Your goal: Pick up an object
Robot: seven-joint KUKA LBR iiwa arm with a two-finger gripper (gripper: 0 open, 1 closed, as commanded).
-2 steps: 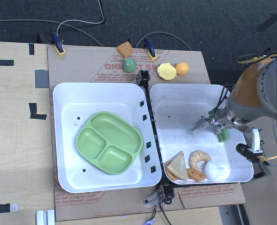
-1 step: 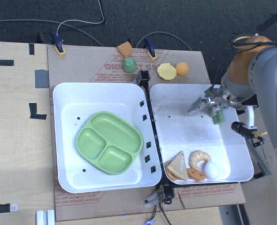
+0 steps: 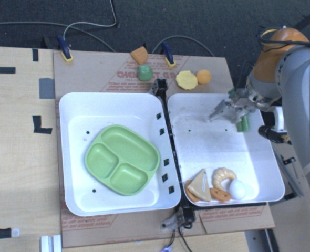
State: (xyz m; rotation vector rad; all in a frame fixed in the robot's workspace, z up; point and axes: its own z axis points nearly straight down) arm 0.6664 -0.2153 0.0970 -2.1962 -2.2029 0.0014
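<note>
We see the pincer (image 3: 229,113) hanging spread and empty at the right bin's (image 3: 197,140) one o'clock; the food cluster (image 3: 218,185) waits at six, so next it must travel there.

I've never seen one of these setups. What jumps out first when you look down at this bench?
The bright green divided plate lying in the left white bin catches the eye first. Next comes the grey arm with its orange band, reaching in from the right so that its gripper sits over the far end of the right bin. A small heap of toy food lies in that bin's near corner.
</note>
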